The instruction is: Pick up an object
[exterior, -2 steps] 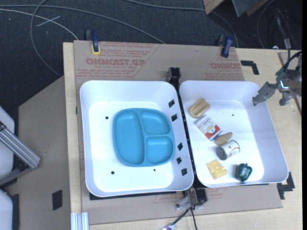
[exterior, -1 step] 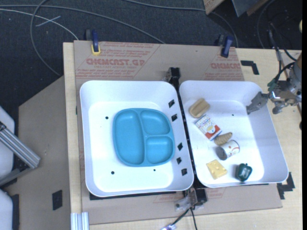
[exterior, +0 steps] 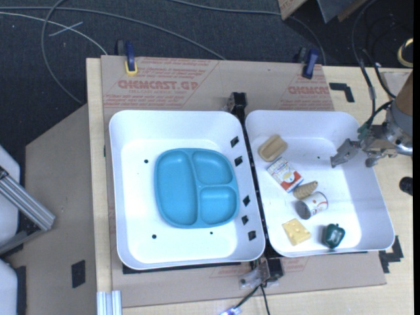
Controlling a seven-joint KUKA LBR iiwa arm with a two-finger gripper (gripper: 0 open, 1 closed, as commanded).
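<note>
Bright, even light from above.
Soft glare on white bins (exterior: 125,195); faint shadows; slightly blurred at right edge near gripper (exterior: 357,155).

The worktop (exterior: 92,195) was a pale wooden board. Directly on it sat two shallow white bins side by side, the left bin (exterior: 125,195) and the right bin (exterior: 367,202), touching along their inner edges.

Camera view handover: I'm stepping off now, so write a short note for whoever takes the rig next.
Gripper: fingers spread open, holding nothing, over the right bin near its right wall.
Right bin holds a tan bread piece, a red-and-white packet, a small can, a yellow cheese block and a green item.
Left bin holds a blue divided tray.
Done: nothing picked yet.
Left: descend, grasp one object, lift.
</note>
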